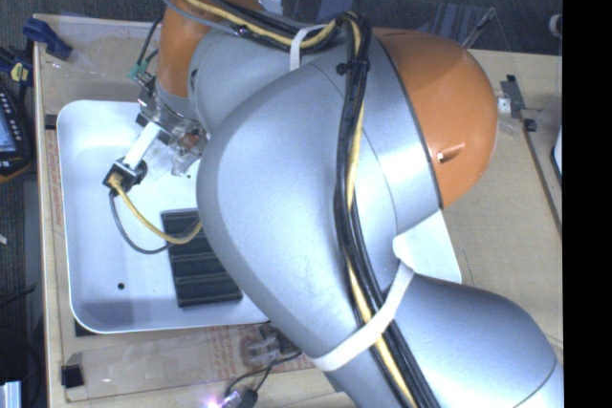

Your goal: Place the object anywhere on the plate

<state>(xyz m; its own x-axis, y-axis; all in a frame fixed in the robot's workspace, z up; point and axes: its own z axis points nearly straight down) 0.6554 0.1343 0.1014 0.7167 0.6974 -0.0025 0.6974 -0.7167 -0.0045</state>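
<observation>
My arm (363,205) fills most of the camera view and reaches over the left white bin (86,205). The gripper (177,146) hangs low over the bin's upper middle, below the orange wrist band (182,38). A white bracket with a black and yellow connector (122,175) sticks out to its left, and a yellow cable (134,225) loops down from it. A dark ribbed rectangular object (199,265) lies flat on the bin floor, below the gripper and partly hidden under the arm. The gripper's tip is hidden by its own body.
The bin's left and front walls (96,320) are in sight. Tools and clutter (14,129) lie at the bench's left edge. Cables (253,354) rest on the bench in front of the bin. The bench's right side (516,167) is bare wood.
</observation>
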